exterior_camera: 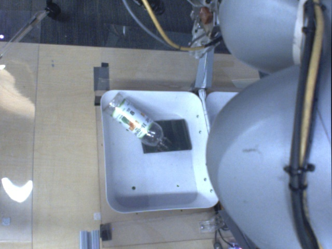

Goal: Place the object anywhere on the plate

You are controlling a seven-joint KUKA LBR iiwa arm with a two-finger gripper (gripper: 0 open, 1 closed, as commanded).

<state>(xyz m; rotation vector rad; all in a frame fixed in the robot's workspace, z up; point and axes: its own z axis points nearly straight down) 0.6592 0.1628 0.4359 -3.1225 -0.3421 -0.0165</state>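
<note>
lying bottle (134,121): on its side, near the left bin's (119,191) far-left corner, its neck over the dark plate (174,134)
hand: grip state cannot be told

1. You look down at a slant from one fixed camera above the surface (57,139).
2. The left white bin (150,191) sits mid-frame.
3. The arm (264,154) looms close to the lens, right of that bin.

Wooden bench (57,154) under two white bins (122,191)
</note>
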